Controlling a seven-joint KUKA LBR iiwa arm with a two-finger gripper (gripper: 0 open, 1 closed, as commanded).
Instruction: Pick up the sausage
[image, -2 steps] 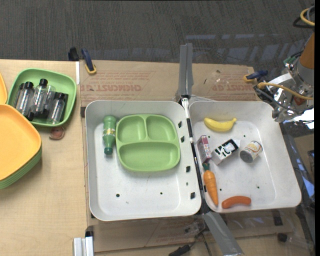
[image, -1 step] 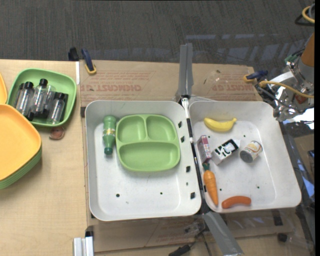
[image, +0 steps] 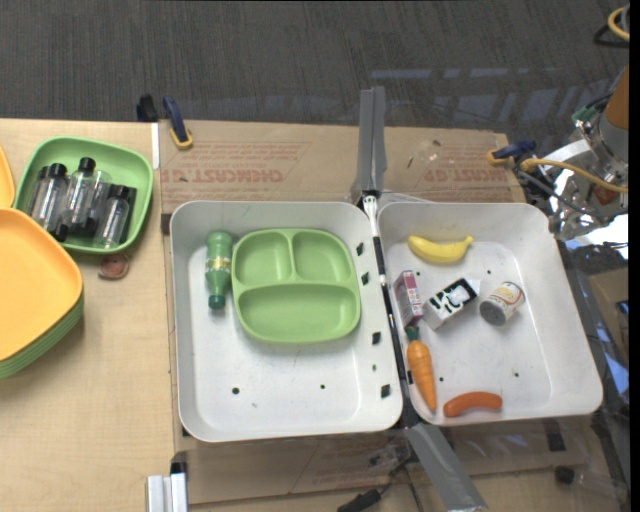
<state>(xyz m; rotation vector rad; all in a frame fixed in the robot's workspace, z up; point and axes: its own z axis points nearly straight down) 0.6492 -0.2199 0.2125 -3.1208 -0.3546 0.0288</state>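
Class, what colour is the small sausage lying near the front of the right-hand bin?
Reddish-orange sausage, seen in the camera view.

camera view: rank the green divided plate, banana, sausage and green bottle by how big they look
1. green divided plate, by far the largest
2. green bottle
3. banana and sausage: they look about alike in length, too close to rank

Left bin (image: 190, 400): green divided plate (image: 296, 284), green bottle (image: 218, 268) beside it. Right bin (image: 560, 340): banana (image: 440, 247), carrot (image: 423, 374), can (image: 501, 300), two small cartons (image: 430, 299).
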